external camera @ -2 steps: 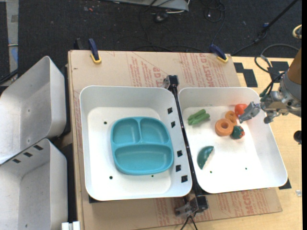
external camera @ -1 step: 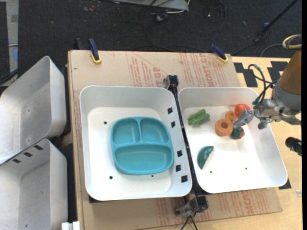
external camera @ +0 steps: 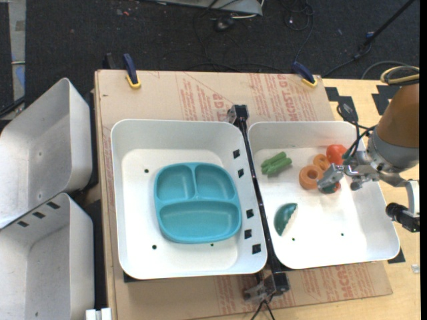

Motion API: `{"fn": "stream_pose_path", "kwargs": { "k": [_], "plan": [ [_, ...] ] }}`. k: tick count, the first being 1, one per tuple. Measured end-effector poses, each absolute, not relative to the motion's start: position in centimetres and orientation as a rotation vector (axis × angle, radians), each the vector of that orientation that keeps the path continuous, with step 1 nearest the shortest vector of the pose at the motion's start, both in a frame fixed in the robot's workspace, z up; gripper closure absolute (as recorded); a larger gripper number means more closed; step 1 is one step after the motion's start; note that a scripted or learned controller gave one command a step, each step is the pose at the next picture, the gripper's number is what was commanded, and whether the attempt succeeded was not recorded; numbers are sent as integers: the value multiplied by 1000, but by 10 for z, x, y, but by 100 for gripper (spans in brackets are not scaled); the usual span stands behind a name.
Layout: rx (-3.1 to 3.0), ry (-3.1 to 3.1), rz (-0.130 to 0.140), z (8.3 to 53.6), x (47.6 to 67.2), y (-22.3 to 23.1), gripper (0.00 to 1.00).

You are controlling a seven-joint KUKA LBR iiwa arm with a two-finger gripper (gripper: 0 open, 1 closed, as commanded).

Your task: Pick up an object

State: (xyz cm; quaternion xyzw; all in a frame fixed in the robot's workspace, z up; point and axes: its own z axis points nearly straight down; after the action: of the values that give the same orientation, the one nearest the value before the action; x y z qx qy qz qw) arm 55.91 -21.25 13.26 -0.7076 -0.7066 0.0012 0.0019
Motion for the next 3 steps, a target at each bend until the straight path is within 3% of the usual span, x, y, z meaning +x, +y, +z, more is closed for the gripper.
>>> {"fn": "stream_pose_path", "kwargs": {
  "k": [1, 2, 3],
  "plan": [
    [-2221, -2218, 3, 90, 559, -212, 0],
    [-2224, -2222, -2, 103, 560, -212, 100],
    [-2222, -2230, -4, 155, 572, -210, 100]
  ]
}}
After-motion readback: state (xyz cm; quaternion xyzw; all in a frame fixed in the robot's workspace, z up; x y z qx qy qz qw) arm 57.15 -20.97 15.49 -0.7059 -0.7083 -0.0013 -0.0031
